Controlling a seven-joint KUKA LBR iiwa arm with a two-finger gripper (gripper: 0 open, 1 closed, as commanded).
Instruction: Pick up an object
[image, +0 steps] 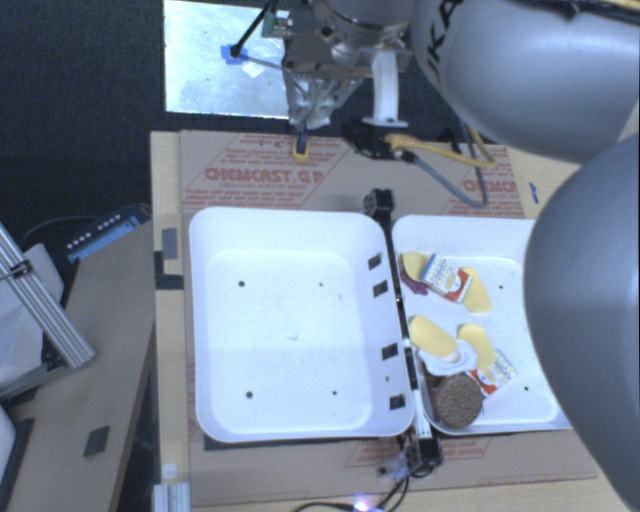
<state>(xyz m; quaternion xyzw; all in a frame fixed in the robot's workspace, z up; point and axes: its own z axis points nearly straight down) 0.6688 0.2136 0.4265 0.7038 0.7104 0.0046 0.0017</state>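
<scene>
Camera view: pincer (308, 112) high behind the right bin (540, 415), grip state impossible to tell. Best dropped straight over the brown disc (458, 400), clear of the yellow pieces (432, 335).

Claw (310, 112) hangs beyond 2 white bins (290, 225); right bin (520, 240) holds objects (450, 340).

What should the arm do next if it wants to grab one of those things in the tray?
Probably swing the gripper toward the right bin and lower it there. It hangs at the far edge of the bench, beyond the left bin, while the objects, such as the brown disc and yellow pieces, lie in the right bin.
</scene>
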